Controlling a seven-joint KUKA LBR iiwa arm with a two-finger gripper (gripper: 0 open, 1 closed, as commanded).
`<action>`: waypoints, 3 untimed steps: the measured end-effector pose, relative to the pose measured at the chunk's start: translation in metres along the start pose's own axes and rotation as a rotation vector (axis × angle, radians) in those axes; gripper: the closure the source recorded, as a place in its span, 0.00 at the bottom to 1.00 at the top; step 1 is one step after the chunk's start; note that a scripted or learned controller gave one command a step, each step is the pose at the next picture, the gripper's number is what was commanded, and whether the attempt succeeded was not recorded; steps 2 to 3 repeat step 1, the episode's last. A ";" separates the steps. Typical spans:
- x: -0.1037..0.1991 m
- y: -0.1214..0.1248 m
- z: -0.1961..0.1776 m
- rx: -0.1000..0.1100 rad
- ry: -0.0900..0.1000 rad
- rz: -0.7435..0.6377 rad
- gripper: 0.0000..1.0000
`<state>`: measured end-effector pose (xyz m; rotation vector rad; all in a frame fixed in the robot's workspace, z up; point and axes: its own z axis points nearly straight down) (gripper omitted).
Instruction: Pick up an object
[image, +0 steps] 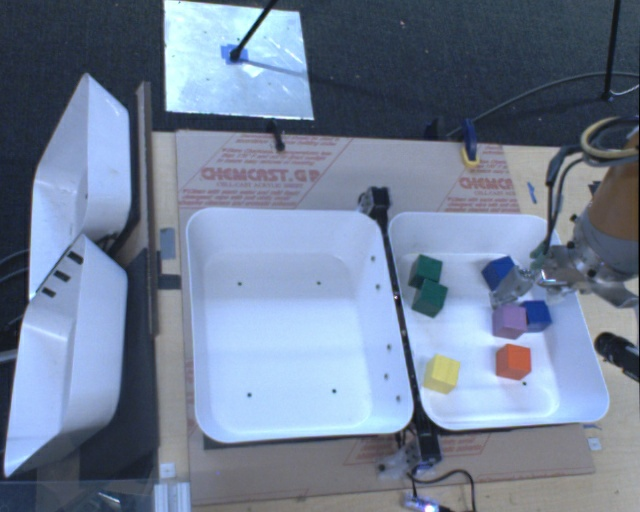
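Blue is nearest: the blue cube (497, 271) sits in the right bin (575, 410), touching the end effector (518, 284), whose open-or-closed state I cannot tell. Just below lie a purple cube (509, 320) and a second blue one (537, 315), touching each other. Crowding could make the approach nudge a neighbour or clip an edge. Two green cubes (427, 284), an orange cube (513, 361) and a yellow cube (442, 373) sit further off.

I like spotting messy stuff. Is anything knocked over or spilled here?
Nothing looks spilled or broken. All the blocks sit inside the right bin: two green blocks touching, a purple block against a blue block, and the gripper by another blue one.
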<state>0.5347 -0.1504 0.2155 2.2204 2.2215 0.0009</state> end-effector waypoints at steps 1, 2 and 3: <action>0.078 -0.029 0.030 0.003 0.002 -0.006 0.00; 0.078 -0.029 0.030 0.003 0.002 -0.006 0.00; 0.078 -0.029 0.030 0.003 0.002 -0.006 0.00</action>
